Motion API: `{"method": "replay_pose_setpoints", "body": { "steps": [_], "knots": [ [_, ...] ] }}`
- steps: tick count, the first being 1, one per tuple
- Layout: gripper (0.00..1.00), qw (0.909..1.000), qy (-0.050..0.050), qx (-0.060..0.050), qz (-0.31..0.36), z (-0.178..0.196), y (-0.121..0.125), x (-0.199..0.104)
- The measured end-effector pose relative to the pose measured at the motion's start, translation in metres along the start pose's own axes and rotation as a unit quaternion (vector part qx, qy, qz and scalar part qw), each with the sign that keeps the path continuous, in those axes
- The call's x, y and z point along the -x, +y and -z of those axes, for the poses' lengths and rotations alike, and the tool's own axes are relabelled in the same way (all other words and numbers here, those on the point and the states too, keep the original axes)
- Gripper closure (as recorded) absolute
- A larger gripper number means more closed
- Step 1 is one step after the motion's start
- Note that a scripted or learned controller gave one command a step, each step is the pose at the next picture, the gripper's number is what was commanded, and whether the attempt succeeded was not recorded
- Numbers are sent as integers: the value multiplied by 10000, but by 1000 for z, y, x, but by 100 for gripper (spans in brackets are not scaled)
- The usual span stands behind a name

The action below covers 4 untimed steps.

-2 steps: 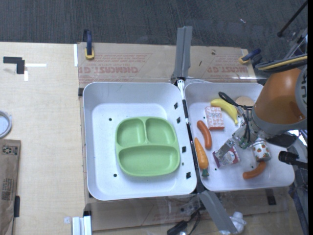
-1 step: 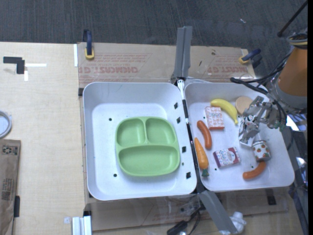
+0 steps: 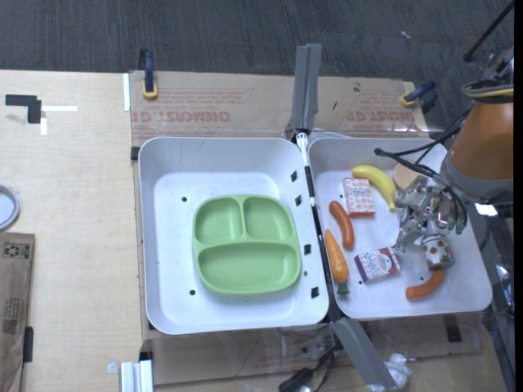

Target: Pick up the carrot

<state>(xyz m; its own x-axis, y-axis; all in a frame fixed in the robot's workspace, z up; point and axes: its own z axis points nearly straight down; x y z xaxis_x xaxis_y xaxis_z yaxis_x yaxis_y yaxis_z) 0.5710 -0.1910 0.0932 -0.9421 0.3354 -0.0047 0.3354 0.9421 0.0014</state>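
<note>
Carrot (image 3: pixel 335 256) lies along the right bin's (image 3: pixel 467 302) left wall, beside a sausage (image 3: pixel 341 223), untouched. Gripper (image 3: pixel 411 229) hovers well right of it, over a small packet (image 3: pixel 377 265); tangled metalwork blurs it, so its grip state can't be read.

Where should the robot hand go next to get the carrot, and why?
Probably a short slide toward the left wall of the right bin. The gripper hovers near the small red-and-white packet, while the carrot lies further left, along that wall, with nothing between the fingers. A sausage lies just above the carrot, so it should aim low on the carrot.
</note>
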Motion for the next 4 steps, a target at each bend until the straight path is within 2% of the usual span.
{"method": "replay_pose_setpoints", "body": {
  "steps": [1, 2, 3, 4],
  "knots": [
    [0, 9931, -12, -2, -1172, 64, -10, 65],
    [0, 9863, -6, -3, -1651, 54, -4, 82],
    [0, 9991, -5, 1, 423, 0, -2, 85],
    [100, 9992, -48, 11, 400, 12, -2, 87]
  ]
}}
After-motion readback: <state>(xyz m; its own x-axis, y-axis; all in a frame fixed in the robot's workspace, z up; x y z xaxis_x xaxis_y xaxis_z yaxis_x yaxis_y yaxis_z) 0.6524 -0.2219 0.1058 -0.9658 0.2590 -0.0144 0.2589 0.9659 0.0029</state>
